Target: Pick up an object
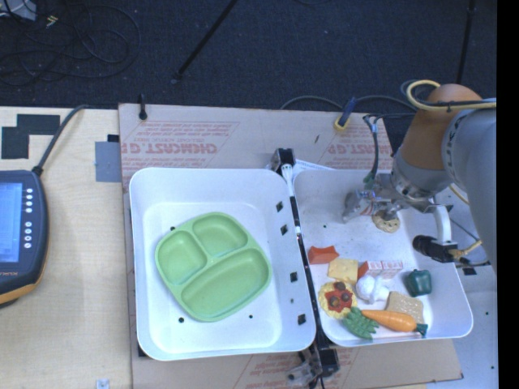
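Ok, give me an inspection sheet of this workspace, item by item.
Surface: two white bins, left bin and right bin, side by side on a cardboard sheet.
Job's things: toy food heaped at the near end of the right bin: carrot, pizza slice, cheese piece, red piece, dark green piece; cookie lies apart, by the pincer.
Clutter: green divided plate in the left bin.
Grippers: pincer low over the far end of the right bin; finger state unclear.
Cables: dark cables on the floor behind.
Surroundings: handheld pendant at left.
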{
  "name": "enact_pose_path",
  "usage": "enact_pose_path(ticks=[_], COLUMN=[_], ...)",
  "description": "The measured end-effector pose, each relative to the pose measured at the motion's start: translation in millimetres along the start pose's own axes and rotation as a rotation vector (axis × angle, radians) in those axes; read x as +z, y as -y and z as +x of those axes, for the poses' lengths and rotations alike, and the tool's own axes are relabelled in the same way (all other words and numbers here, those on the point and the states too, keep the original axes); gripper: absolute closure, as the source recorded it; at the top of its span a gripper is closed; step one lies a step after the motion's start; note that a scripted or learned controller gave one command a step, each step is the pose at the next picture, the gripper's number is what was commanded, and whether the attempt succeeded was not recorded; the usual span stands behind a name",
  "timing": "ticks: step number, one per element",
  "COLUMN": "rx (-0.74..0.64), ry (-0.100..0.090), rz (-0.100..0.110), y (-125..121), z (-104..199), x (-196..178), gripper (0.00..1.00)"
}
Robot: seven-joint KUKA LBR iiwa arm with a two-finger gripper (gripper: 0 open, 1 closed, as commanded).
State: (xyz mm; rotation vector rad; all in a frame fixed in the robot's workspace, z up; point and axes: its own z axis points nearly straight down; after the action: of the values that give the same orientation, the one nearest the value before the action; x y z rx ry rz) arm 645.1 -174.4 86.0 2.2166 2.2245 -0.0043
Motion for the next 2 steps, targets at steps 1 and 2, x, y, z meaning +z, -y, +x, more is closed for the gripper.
enact_pose_path(ticks=[1,2], rx=[0.000,0.002], ry=[0.000,0.001], rz=[-0.005,-0.005], y=[-0.7,-0.5], z=[54.1,72.1], x=[-4.4,-4.5], gripper=[0.00,0.00])
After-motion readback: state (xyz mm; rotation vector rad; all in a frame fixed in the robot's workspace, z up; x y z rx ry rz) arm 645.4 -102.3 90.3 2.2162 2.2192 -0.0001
